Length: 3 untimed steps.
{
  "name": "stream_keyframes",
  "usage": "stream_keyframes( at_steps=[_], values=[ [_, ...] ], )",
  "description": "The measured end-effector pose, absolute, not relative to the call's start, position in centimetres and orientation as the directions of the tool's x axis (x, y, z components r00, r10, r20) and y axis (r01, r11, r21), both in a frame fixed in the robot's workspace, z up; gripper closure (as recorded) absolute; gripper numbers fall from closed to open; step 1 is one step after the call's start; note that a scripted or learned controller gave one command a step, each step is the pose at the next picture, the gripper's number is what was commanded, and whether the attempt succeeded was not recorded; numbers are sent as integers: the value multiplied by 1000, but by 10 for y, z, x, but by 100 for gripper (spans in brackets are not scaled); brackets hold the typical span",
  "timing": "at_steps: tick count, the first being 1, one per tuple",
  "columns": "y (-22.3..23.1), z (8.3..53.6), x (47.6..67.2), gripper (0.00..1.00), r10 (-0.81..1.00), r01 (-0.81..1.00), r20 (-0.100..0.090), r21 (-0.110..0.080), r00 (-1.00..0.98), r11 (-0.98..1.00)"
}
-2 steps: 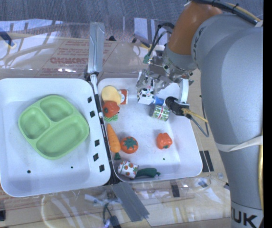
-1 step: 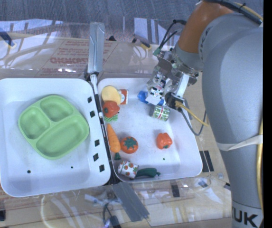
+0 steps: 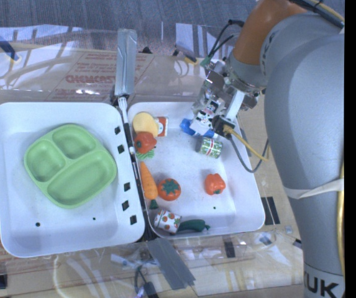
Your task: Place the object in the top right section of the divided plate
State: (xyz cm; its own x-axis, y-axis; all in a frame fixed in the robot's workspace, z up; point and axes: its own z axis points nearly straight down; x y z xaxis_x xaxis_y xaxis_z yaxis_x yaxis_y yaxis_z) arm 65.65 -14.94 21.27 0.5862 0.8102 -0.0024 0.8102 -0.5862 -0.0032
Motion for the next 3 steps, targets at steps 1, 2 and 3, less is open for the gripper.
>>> stream_keyframes(
  at_steps=[1,2,3],
  values=[
    [-142,257,657,100,673,673,-3,-3,740,-740],
    [-141,253,651,100,485,485,-7,-7,874,-874],
    [-135,253,647,100,250,250,-8,-6,968,-968]
  ],
)
